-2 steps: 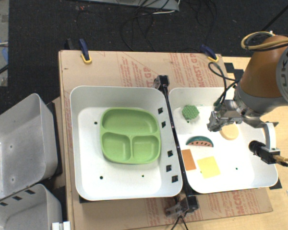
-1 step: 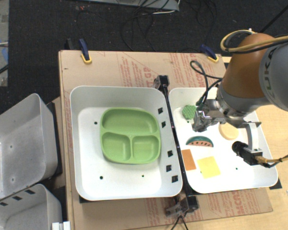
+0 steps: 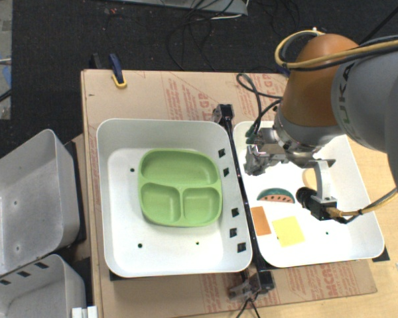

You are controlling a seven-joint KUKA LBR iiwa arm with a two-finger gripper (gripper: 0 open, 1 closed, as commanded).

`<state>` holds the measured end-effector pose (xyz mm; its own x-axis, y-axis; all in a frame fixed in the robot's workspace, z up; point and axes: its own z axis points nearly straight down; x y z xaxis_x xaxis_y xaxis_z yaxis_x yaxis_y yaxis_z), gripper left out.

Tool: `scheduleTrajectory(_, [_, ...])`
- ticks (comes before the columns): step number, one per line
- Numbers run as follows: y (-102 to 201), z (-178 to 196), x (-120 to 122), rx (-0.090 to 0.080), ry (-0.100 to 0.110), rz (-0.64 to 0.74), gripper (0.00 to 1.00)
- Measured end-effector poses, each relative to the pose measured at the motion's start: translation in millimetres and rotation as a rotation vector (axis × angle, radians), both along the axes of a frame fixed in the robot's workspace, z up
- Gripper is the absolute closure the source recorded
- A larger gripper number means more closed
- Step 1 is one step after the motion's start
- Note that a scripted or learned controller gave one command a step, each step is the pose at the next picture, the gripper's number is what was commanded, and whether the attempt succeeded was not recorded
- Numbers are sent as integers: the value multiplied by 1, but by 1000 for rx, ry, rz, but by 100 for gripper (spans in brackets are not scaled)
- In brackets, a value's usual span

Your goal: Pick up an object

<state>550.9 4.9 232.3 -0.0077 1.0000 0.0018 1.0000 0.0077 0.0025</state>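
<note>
Grey arm (image 3: 358, 71) with orange band, reaching in over the right bin (image 3: 348, 244); gripper (image 3: 257, 156) low over that bin's far left corner, beside the divider between the bins. Apart or together: cannot tell, the wrist hiding the tips from above. Nothing seen held.

Left bin (image 3: 113, 144), across the divider from the gripper, bearing a green divided plate (image 3: 180, 187) flat at its middle. Probably too broad for a pinch, hence an unlikely target.

Three small flat pieces in the right bin, all on the near side of the gripper and apart from it:
- yellow square (image 3: 288, 230), farthest from the gripper, near and slightly outward;
- orange strip (image 3: 261, 220), almost straight toward the near edge from the gripper, close along the divider;
- watermelon slice (image 3: 276, 196), nearest, just short of the gripper, judged the likeliest pick.

Each lying flat on the floor, so probably needing a low, square descent to catch an edge.
</note>
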Motion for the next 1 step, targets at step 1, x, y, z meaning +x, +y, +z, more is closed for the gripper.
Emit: scheduleTrajectory(1, [46, 4, 11, 0, 0, 0, 100])
